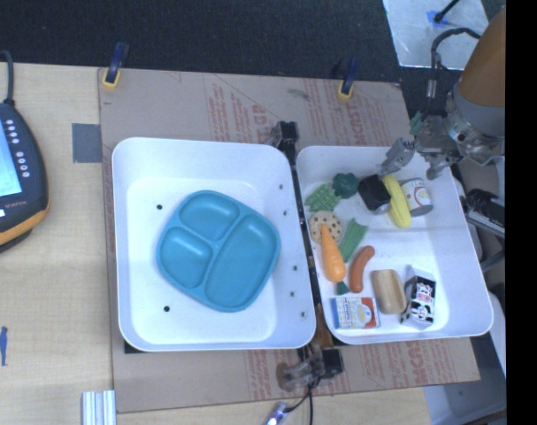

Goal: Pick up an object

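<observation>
You've got the hand hovering w/ fingers apart, gripping nothing, just above the banana at the right bin's far end, likely lined up to grab it.

Faint red lettering printed in repeated lines on the brown cardboard sheet under the bins, too blurred to read. Small carton at lower right with a printed label, illegible. No legible text elsewhere.
</observation>
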`<action>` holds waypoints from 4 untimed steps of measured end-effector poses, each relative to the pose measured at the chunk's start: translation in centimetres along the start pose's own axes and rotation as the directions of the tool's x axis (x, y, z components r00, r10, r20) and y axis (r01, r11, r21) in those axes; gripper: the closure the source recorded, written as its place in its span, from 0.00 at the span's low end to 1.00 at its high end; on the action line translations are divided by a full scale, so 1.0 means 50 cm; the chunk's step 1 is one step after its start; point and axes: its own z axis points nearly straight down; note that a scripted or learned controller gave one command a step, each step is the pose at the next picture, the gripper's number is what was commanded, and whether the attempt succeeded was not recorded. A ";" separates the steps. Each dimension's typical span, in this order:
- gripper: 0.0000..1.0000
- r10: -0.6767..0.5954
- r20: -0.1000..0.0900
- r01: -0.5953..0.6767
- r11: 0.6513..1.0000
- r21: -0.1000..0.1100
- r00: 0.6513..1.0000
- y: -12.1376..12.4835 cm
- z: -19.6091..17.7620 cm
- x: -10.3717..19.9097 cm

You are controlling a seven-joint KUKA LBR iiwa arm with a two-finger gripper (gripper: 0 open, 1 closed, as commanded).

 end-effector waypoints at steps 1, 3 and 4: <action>0.00 -0.002 0.002 0.002 1.000 -0.007 1.000 0.055 0.172 0.017; 1.00 -0.001 0.001 0.001 1.000 -0.007 1.000 0.056 0.168 -0.025; 1.00 0.002 0.000 -0.002 1.000 -0.001 1.000 -0.075 0.080 0.006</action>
